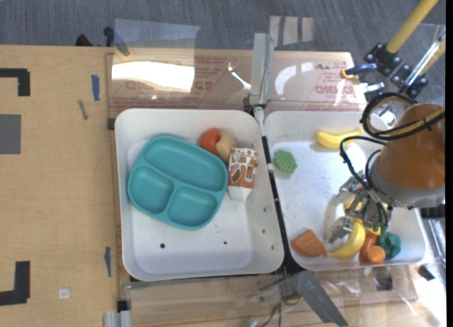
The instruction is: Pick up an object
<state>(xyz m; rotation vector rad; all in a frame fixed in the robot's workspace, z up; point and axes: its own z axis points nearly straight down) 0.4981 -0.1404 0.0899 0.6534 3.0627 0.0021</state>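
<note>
The pincer hangs low over the near corner of the right bin, its metal fingers spread around the upper end of a yellow banana that lies on the bin floor; the banana is not lifted, and whether the pads touch it is hard to tell. The main risk is crowding. An orange wedge-shaped piece lies just beside the banana on one side, and an orange-red item and a teal item press in on the other, all near the bin wall. A closing finger may land on a neighbour or push the banana sideways, so the curved, smooth fruit slips out. A second banana and a green round object lie well apart, away from the risk.
</note>
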